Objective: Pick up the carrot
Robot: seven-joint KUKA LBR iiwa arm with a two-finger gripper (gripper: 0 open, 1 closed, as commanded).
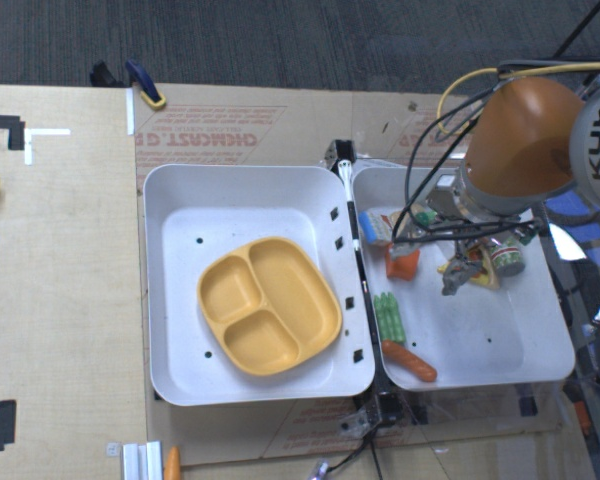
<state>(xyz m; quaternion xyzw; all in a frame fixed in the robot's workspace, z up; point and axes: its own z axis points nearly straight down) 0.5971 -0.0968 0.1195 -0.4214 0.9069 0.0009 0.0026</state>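
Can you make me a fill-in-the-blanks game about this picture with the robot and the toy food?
1. The yellow plate with three sections lies in the ____ bin.
2. The carrot lies in the right bin, near its front ____ corner.
3. The green vegetable lies right beside the ____.
4. The pincer hangs over the ____ bin.

Missing words: left; left; carrot; right

Carrot (pixel 410 361) at front of rt bin (pixel 540 353), gripper (pixel 458 274) above bin centre, yellow plate (pixel 268 304) in lt bin (pixel 170 268)
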